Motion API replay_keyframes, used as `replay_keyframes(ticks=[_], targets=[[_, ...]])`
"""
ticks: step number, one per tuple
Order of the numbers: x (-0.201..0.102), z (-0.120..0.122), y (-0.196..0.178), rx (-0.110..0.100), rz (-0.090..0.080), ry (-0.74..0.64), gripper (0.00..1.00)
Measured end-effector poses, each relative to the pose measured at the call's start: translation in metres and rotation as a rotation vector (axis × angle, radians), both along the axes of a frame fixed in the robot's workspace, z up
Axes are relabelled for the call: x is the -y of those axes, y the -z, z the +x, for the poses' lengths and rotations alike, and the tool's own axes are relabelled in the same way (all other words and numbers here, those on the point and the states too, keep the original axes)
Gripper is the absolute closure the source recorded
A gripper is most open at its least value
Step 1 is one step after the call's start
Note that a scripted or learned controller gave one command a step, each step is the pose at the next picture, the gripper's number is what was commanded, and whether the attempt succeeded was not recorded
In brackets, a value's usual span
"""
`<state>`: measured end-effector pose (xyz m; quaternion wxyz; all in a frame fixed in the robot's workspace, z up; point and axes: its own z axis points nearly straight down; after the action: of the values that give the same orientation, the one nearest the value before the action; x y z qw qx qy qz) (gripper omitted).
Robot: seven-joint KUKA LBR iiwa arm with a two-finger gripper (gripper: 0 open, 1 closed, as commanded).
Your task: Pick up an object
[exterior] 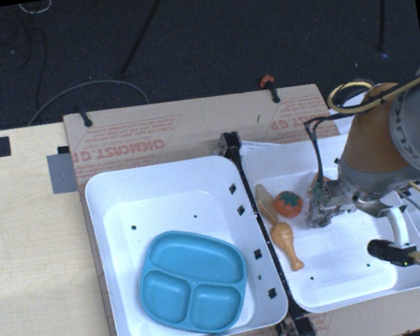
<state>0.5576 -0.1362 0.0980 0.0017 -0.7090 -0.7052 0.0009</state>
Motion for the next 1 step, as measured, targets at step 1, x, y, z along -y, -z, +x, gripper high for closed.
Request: replay_keyframes(ticks=[1], targets=[[-0.0052, 0.0060, -0.0456, 0.004, -0.001, -0.006, 1.00]])
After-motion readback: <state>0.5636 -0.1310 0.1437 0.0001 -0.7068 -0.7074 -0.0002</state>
